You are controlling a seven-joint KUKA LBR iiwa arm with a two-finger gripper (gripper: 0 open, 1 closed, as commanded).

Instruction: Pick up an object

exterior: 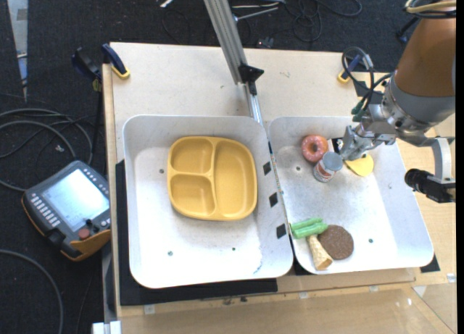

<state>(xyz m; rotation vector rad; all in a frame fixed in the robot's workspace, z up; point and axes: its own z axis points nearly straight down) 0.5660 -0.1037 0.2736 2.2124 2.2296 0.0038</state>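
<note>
Left bin (145, 202): white, smooth, matt plastic look, lightly scuffed and speckled.
Right bin (391, 209): same white matt finish, grey smudges on its floor.
Divided tray (212, 177): yellow, smooth plastic with a soft sheen.
Bench top (181, 79): pale, flat, matt board.
Slanted rail (221, 21): bare brushed metal, dull shine.
Arm (428, 64): glossy orange shell above grey metal-looking parts.
Doughnut (314, 147): pink, matt.
Brown disc (337, 242): rough, grainy surface.
Green piece (308, 227): smooth, plastic-looking.

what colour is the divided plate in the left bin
Yellow; the plate shows clearly in the camera view.
</note>
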